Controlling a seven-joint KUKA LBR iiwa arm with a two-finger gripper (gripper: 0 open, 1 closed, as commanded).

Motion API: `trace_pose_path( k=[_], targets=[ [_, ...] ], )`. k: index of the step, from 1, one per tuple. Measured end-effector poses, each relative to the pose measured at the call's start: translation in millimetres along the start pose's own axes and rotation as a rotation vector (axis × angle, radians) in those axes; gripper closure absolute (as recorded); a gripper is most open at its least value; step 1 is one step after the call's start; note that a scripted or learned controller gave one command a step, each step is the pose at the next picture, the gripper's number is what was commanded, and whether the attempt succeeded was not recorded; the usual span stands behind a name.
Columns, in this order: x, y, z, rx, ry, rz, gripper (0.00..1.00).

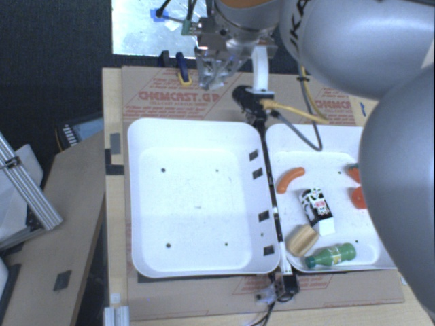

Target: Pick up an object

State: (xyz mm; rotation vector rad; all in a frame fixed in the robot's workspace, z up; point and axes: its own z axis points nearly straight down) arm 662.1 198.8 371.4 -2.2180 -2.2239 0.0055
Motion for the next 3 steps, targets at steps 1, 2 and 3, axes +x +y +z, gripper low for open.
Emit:
trace_pose_path(
  k=[1, 2, 3],
  targets=[
    [3.4, 0.2, -1.0, -0.005, 0.002, -0.001, 1.0],
    [-5.3, -27.3, 8.7, -0.002, 0.002, 0.003, 1.0],
    [38.1, -25.8, -55.8, -0.011, 0.006, -0.005, 1.0]
  ],
)
